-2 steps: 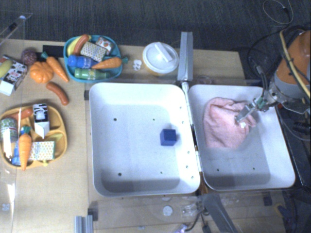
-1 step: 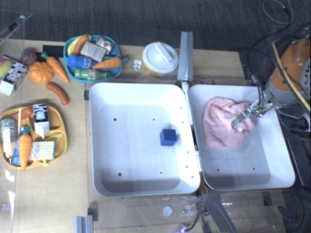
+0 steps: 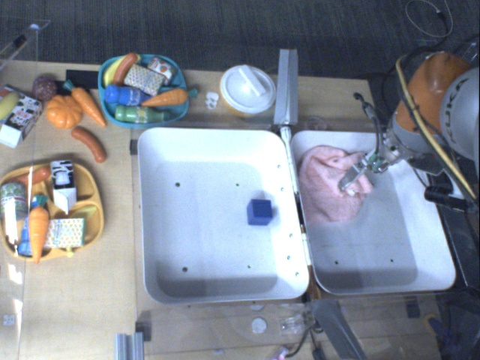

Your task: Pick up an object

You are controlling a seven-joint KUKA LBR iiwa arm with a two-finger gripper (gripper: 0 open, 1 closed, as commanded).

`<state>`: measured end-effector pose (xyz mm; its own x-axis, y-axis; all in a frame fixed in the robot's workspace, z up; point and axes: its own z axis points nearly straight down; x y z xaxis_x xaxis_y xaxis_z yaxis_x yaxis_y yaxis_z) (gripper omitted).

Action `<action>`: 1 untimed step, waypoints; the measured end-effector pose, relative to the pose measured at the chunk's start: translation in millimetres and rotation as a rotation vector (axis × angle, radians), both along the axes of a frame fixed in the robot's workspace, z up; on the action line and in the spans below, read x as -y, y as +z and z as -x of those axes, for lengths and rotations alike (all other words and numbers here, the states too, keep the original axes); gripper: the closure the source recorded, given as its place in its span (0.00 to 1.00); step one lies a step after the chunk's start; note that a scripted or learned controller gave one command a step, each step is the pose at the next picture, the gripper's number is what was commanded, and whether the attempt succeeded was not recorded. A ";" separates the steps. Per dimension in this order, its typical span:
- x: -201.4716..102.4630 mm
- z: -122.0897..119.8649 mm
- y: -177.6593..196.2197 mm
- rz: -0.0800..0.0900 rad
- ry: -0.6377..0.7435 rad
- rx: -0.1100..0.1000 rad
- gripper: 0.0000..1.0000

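Left of the bins: blue bowl (image 3: 180,112) and yellow tray (image 3: 94,214) of toy food; loose pumpkin (image 3: 62,112), sausage (image 3: 90,145); white lidded container (image 3: 248,90).

- The gripper (image 3: 352,182) sits low over the right bin (image 3: 420,276), its tips on the right part of a crumpled pink cloth (image 3: 330,190).
- The cloth lies in that bin's upper left part, beside the wall next to the left bin (image 3: 187,276).
- A small blue cube (image 3: 260,211) rests alone in the left bin, right of centre.
- Left of the bins stand a blue tray (image 3: 180,111) and a yellow tray (image 3: 94,201) of toy food.
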<state>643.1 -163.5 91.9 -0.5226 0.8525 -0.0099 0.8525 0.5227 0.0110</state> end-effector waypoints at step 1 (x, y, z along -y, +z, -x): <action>17.4 33.0 0.5 0.001 0.017 0.003 0.00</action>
<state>610.0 -180.9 92.4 -0.5370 0.8435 -0.0127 0.8434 0.5371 0.0127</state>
